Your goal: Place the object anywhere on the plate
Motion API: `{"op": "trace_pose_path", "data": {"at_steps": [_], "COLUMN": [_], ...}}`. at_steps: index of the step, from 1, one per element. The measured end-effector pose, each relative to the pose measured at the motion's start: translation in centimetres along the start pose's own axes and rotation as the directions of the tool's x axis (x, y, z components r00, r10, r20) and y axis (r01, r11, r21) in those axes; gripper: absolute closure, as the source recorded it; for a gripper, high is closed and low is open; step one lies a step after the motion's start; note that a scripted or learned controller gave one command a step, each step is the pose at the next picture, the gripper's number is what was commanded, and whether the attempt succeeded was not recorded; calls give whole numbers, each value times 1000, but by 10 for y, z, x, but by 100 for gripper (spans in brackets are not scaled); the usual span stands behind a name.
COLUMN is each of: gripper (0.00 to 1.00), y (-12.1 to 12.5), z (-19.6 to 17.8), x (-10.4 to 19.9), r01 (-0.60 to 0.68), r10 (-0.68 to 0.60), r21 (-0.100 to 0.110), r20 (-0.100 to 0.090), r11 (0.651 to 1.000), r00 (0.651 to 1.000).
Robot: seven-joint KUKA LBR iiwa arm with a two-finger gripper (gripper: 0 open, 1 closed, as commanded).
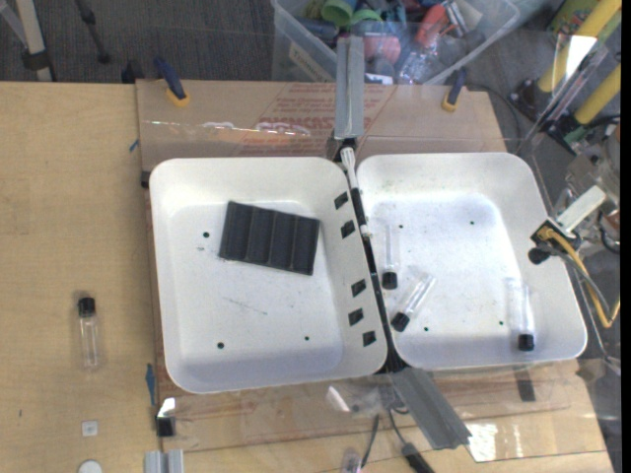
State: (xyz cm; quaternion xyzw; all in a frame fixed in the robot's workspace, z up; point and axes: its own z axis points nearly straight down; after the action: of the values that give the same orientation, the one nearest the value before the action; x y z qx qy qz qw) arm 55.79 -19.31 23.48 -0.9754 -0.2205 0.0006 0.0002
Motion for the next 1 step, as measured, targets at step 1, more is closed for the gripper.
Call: {"op": "trace_pose_path", "data": {"at_steps": [1], "gripper": [100], "y": [-75], "z": [146], "x": [-34], "r01": [15], "r10": [-15], "r21": [0], "r20": [-11], "r11": [1000], "r00": [1000]}}
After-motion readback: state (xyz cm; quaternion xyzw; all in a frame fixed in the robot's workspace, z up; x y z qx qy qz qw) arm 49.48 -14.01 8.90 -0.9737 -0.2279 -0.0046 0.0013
